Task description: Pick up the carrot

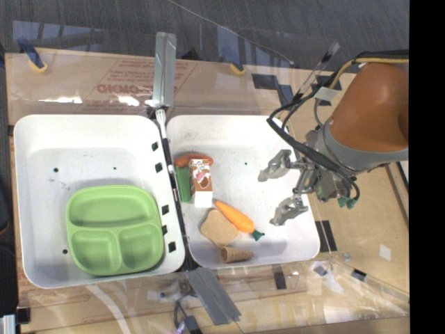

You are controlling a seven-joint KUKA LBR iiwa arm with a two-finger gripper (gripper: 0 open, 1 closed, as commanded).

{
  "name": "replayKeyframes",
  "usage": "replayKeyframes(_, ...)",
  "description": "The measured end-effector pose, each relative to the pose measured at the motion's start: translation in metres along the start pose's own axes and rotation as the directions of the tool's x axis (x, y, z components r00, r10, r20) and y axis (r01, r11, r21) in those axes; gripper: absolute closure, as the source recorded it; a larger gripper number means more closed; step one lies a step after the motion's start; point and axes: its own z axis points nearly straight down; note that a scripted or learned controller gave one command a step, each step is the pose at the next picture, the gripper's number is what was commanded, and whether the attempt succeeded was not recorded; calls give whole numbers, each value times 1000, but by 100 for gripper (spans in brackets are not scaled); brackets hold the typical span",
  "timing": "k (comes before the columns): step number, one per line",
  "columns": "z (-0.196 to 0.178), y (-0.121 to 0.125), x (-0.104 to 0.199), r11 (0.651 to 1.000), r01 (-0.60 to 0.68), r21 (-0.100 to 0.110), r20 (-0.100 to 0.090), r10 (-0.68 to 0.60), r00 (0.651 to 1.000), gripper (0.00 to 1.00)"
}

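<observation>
The left bin [28, 186] carries a green divided plate [115, 228] in its near half, close to the wall it shares with the neighbouring bin. In the right bin [229, 127], hard against that shared left wall, a green stick-like item [183, 184] lies beside a small carton [201, 179] with a brown and red label; a red-brown piece [186, 161] sits at their far end. Toward the near edge a slice of bread [218, 229] rests flat, with an ice-cream cone [236, 255] just beside it at the near wall. The carrot [235, 216] lies slantwise near the middle of the bin's near half, its orange body touching the bread's far edge and its green stub pointing toward the near right corner. The gripper [284, 190] hangs over the right part of this bin, well apart from the carrot, its two fingers [275, 165] spread wide with nothing between them
</observation>
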Motion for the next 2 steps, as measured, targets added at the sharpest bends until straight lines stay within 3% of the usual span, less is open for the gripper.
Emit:
replayKeyframes(1, 178, 8, -36, 1000, -1, -3, -4, 1, 1000, 0)
replayKeyframes(2, 166, 10, -39, 1000, 9, -1, 1, -9, 1000, 100)
